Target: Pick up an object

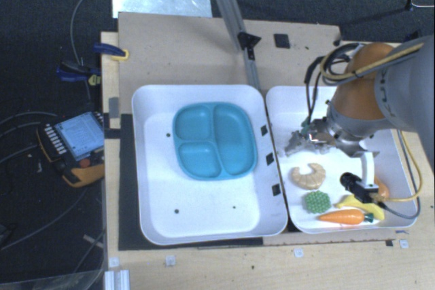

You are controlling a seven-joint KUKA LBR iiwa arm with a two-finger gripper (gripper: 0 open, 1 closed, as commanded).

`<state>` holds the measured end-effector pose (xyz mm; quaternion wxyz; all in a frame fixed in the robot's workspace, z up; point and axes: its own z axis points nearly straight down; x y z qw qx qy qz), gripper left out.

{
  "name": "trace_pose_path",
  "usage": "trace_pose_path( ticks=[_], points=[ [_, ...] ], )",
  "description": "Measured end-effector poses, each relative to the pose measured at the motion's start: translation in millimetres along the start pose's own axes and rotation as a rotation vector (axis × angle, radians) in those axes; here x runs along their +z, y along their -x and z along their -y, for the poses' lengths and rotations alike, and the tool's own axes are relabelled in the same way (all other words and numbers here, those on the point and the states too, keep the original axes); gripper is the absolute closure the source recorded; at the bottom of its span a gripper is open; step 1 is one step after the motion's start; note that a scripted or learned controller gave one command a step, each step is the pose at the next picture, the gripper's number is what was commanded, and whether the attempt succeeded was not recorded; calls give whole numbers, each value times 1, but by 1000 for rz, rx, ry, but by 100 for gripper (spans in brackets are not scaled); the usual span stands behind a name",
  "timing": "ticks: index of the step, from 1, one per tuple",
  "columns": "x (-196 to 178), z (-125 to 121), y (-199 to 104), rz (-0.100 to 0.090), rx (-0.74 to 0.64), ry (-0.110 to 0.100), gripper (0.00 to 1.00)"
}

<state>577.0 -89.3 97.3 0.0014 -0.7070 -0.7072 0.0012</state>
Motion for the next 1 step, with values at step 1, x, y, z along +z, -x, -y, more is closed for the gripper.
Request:
trace_pose_path(
  ticks=[1],
  points=[
    [-14, -2, 0, 1, 0, 6, 100]
  ],
)
